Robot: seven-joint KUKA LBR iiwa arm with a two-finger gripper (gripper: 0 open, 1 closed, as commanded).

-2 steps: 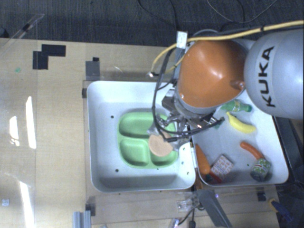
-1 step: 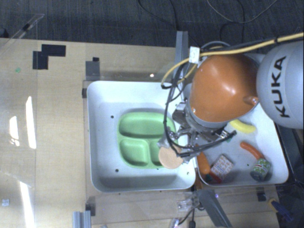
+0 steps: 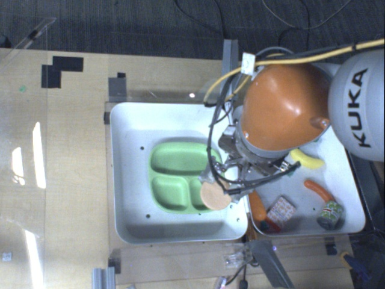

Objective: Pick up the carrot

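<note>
The carrot, an orange tapered piece, lies in the right bin against its left wall, pointing toward the front. The arm's orange wrist band hangs over the divide between the two bins and hides the carrot's far end. Below the band, the gripper sits among dark cables at the right edge of the left bin, just left of and behind the carrot. A round tan disc shows right under the gripper, and I cannot tell whether it is held.
A green divided tray lies in the left bin. The right bin also holds a yellow banana, a red-orange sausage, a checkered packet and a dark can.
</note>
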